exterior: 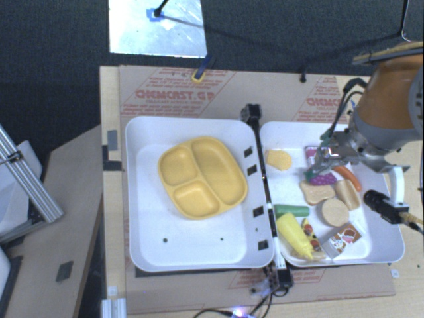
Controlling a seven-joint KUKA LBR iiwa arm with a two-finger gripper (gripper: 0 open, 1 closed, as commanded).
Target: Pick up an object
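Observation:
My gripper (320, 166) reaches in from the right and hangs low over the back of the right bin (391, 247). Its tip is right at a bunch of purple grapes (324, 177), with a magenta packet (311, 154) just behind it and an orange carrot (347, 175) to its right. Whether it touches the grapes I cannot tell. A slice of bread (316, 193), a bread roll (347, 195) and a round tan bun (334, 212) lie just in front of it.
The right bin also holds a yellow round wafer (279, 159), a green cucumber (292, 211), a yellow mustard bottle (295, 236) and a small carton (340, 238). A yellow divided plate (201, 176) sits in the left bin (142, 244).

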